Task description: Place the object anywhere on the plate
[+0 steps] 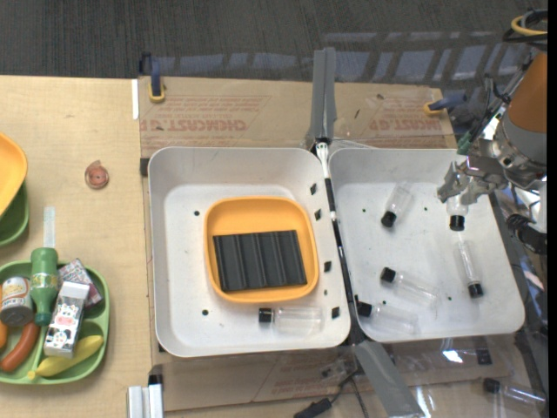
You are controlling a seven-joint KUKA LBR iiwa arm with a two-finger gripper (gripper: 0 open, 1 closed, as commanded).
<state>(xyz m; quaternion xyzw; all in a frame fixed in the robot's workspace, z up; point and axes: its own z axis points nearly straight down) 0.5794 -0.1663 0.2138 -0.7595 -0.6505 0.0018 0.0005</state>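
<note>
From my station I see the left bin (165, 259) filling the centre of the frame, and in it the orange plate (259, 213) with a dark ribbed insert (261, 260) across its middle. The right bin (496, 299) sits just beside it, toward the right of the frame. The arm (529, 107) comes in at the upper right, and its gripper (459, 200) hangs over the upper right part of the right bin with what looks like a clear vial with a black cap (457, 221) hanging beneath it; I judge it to be clamped on that vial, though the contact is small and hard to read. Four more vials lie loose in the right bin: one at upper middle (393, 207), one at right (467, 268), one at lower middle (405, 283) and one at the bottom left corner (383, 316). A sixth vial (291, 318) lies in the left bin just below the plate. These look light, stiff, smooth-walled and likely to roll or slip; I would grip mid-barrel, across the width, gently, since the thin clear wall may crack.
</note>
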